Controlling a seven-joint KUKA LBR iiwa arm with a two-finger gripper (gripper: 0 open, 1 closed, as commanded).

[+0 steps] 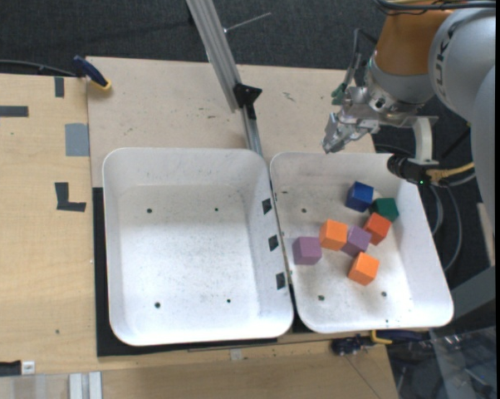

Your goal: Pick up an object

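Two shallow white bins are set side by side on the bench, the left bin [183, 248] bare and the right bin [416, 293] scattered with small blocks. Above the right bin's far rim the gripper [340, 135] is held, touching nothing; whether it is spread or pressed together cannot be told. Well apart from it, a blue block [360, 195], green block [386, 209], three orange blocks [334, 233] and two purple blocks [306, 250] are clustered.

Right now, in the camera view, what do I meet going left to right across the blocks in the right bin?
Purple block → orange block → small purple block, then the green block farthest right. I leave out the blue block, the other two orange blocks and the gripper, which overlap these in left-right position.
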